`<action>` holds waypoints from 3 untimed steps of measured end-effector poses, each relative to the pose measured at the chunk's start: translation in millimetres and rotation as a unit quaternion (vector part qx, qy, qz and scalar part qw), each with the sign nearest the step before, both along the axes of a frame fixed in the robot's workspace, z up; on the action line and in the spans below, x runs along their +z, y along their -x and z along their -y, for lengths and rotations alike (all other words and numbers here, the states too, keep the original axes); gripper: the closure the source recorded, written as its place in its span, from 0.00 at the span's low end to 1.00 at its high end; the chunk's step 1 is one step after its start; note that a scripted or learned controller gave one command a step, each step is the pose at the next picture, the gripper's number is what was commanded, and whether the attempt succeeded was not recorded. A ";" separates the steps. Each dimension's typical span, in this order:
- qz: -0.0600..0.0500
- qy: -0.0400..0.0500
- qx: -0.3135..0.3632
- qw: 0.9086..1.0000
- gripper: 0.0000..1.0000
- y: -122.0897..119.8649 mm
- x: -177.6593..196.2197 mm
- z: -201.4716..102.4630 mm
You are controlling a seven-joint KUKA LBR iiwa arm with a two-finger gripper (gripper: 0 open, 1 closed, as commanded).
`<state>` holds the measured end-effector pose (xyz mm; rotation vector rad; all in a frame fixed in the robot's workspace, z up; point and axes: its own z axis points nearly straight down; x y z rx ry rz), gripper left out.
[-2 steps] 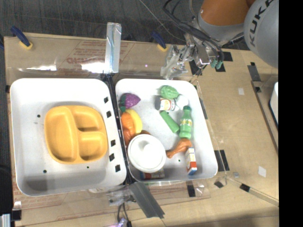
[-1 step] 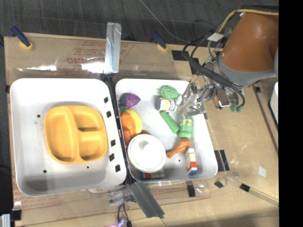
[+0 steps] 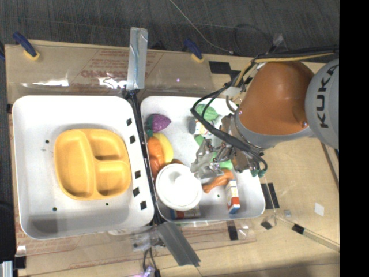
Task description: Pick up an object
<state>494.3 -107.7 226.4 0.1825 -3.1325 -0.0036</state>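
Camera view: pincer (image 3: 209,165) sits low in the right bin (image 3: 249,208); whether its fingers are spread or pinching cannot be told. An orange toy (image 3: 214,183) lies just below it, a white bowl (image 3: 177,186) just left, a carton (image 3: 232,196) lower right. Risk, judged: crowding may deflect the grasp or catch a neighbour. The toy looks small, slim and smooth.

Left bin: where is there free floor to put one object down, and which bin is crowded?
The left bin has bare floor all around the yellow tray, widest along its near edge. The right bin is crowded: cup, toy food and the gripper over it.
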 end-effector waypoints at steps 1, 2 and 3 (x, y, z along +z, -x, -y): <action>0.004 0.001 0.015 1.000 1.00 -24.3 -79.3 -16.8; 0.009 0.003 0.001 1.000 1.00 -47.1 54.4 -24.5; 0.004 0.001 -0.058 0.998 1.00 -100.9 67.6 -70.3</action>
